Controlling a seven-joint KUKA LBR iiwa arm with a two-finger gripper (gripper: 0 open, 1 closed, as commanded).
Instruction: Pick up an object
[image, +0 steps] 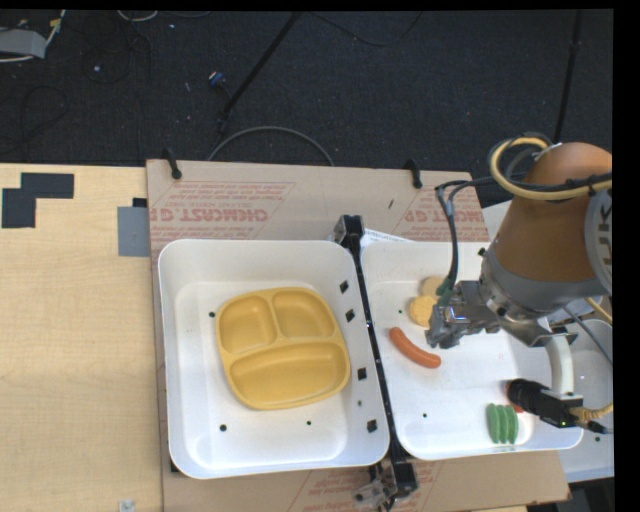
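Right bin (450, 440): pincer (445, 325), opening indiscernible, hovers beside the sausage (414, 348), which may roll from a glancing touch.

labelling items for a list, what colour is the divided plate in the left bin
Yellow, the divided plate, seen plainly in the camera view.

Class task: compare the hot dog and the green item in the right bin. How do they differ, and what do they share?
Colour: the hot dog is orange-red, the green item green. Shape: the hot dog is long and thin, the green item short and broad. Place: the hot dog lies mid-bin beside the gripper, the green item near the front corner. Both lie flat in the right bin.
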